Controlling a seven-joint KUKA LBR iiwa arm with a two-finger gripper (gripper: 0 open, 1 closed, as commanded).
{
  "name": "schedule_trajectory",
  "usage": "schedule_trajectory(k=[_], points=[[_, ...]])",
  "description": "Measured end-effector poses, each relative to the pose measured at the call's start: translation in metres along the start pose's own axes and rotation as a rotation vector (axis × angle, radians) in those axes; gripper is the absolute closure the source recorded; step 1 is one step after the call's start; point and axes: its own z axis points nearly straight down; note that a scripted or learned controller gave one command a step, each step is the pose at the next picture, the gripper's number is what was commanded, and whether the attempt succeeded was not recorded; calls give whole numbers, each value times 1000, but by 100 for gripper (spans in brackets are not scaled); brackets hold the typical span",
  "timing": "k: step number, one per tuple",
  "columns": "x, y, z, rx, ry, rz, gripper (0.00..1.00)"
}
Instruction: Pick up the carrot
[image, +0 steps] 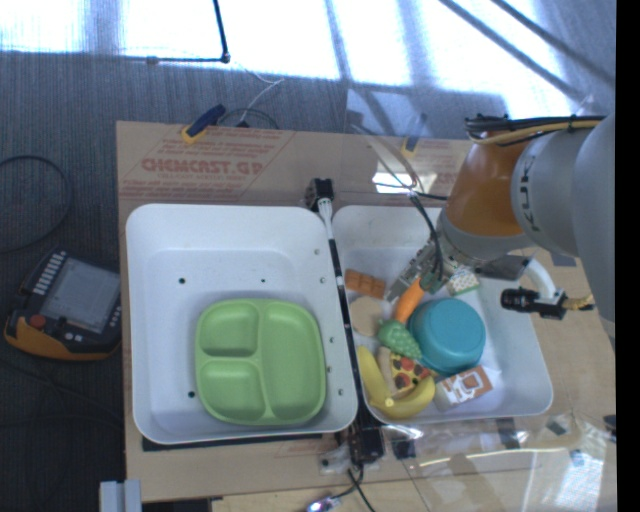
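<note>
Cardboard-topped bench, two white bins: the arm's gripper (428, 270) sits low in the right bin (520, 392), right at the carrot (408, 299).

Seen from the overhead camera, the step in hand looks like the grasp itself; whether the gripper is spread or pressed together cannot be told, as the wrist hides it, and no hold on the carrot is visible. The carrot is a short orange piece lying tilted near the bin's middle, its lower end against a green leafy toy (398, 340), just beside the blue bowl (448, 334). A banana (385, 392) lies nearer the front wall. Next, by my judgement, comes a firm closure and a straight lift clear of the bowl.
</note>
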Motion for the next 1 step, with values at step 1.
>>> schedule_trajectory(k=[1], points=[[47, 113, -83, 9, 16, 201, 100]])
